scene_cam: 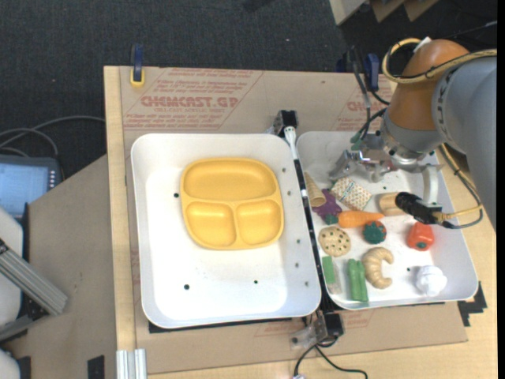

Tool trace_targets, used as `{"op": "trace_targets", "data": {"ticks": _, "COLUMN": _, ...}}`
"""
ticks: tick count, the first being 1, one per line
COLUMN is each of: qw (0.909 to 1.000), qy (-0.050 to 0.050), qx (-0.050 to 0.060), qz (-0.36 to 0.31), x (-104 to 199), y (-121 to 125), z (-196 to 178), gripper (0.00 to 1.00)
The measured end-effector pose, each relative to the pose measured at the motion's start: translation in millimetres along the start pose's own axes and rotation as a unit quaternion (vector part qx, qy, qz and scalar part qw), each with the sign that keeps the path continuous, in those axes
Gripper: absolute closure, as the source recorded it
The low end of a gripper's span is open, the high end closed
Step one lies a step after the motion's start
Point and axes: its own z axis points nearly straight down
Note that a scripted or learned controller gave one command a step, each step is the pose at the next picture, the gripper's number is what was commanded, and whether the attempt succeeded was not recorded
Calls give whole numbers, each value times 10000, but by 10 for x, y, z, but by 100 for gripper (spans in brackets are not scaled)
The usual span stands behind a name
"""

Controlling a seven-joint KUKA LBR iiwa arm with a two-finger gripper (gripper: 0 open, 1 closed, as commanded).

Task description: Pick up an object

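Note:
My gripper (360, 161) hangs over the back of the right bin (465, 268), just above a pale patterned wafer (349, 190); I see nothing held in it. Food toys lie in that bin: an orange carrot (359, 219) and a green round piece (373, 231) at the middle, a red pepper (420, 236) on the right. Nearer the front are a chip cookie (334, 242), a croissant (380, 266), green sticks (355, 279) and a white crumpled lump (430, 279). A purple piece (328, 209) and a tan cone (314, 193) lie by the left wall.
The left bin (158, 275) holds a yellow divided plate (233, 202) in its back half. A black clamp (286, 121) sits where the two bins meet at the back. The grey arm (465, 101) comes in over the right bin's back right corner.

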Motion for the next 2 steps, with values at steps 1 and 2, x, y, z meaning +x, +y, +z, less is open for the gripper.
{"op": "trace_targets", "data": {"ticks": 1, "qw": 10000, "qy": 5, "qx": 11, "qz": 9, "x": -1, "y": -602, "z": 6, "gripper": 0}}
{"op": "trace_targets", "data": {"ticks": 2, "qw": 10000, "qy": 7, "qx": 7, "qz": 4, "x": 83, "y": -1145, "z": 8, "gripper": 0}}
